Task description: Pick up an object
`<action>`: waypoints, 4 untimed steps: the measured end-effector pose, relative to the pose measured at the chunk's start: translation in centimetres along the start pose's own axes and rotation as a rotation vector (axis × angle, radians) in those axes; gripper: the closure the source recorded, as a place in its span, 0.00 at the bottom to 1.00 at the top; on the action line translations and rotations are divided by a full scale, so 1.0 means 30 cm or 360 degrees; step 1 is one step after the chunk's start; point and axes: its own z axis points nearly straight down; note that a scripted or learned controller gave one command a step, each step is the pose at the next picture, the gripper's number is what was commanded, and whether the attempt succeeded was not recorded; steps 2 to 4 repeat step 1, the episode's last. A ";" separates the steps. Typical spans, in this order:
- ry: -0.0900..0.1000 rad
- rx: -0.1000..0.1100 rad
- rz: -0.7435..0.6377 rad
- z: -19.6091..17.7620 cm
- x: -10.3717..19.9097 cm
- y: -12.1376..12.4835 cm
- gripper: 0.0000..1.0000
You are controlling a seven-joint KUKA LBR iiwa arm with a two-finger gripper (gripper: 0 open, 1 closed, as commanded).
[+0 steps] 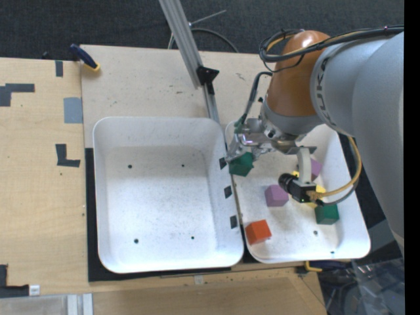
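the gripper (241, 151) sits over the left edge of the right bin (351, 241), its fingers closed on a dark green block (241, 165) held just beside the wall between the two bins. the grey arm (354, 77) with its orange band (292, 77) covers the upper part of the right bin. block count in the right bin: one orange block (258, 231) near the front left corner; two purple blocks, one (276, 195) mid-bin and one (314, 169) partly hidden behind a black fitting with a yellow cable; one green block (327, 213) toward the right. the left bin (108, 241) lies adjacent.
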 end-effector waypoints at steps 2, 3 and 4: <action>-0.0001 0.0002 0.0000 0.013 0.252 0.175 1.00; -0.0001 0.0002 0.0000 0.013 0.252 0.175 1.00; -0.0001 0.0002 0.0000 0.013 0.252 0.175 1.00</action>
